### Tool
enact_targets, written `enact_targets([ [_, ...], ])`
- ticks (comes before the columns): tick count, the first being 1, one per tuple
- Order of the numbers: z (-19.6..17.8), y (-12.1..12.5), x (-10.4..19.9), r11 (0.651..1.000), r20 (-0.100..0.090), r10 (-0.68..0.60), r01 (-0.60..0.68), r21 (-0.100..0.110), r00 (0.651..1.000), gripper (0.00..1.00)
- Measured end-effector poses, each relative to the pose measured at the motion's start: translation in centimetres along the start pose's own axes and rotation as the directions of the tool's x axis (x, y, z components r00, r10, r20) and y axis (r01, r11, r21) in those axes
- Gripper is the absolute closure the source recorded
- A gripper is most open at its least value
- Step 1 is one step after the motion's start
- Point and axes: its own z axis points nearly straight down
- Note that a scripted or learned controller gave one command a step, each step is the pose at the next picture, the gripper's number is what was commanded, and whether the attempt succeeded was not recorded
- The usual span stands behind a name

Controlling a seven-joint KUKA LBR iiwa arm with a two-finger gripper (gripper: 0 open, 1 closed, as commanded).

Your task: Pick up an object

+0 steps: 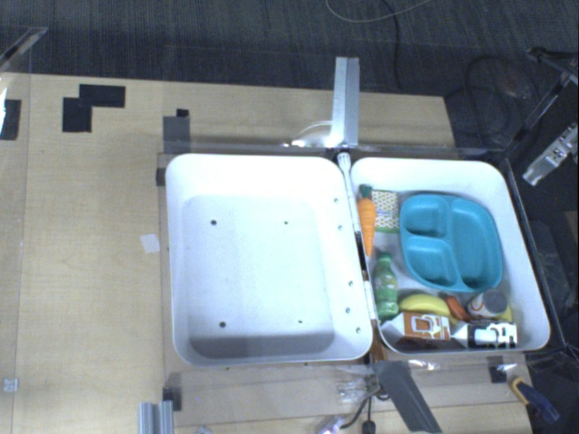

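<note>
Blue tray (pixel 450 240), perhaps banana (pixel 423 304) beside.

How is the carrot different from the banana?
The carrot is orange; the banana is yellow. The carrot lies along the right bin's left wall, pointing up and down the picture, while the banana lies crosswise near the front wall. The carrot looks straight and the banana curved. Both lie in the right bin beside the blue tray.
</note>
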Motion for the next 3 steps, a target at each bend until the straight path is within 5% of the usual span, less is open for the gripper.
enact_targets([
  [2,-4.1,1.7,-1.5,0.991,0.0,-0.131,0.131,0.0,0.991,1.0],
  [3,-3.7,5.2,-4.6,0.92,0.002,-0.391,0.391,-0.001,0.92,1.0],
])
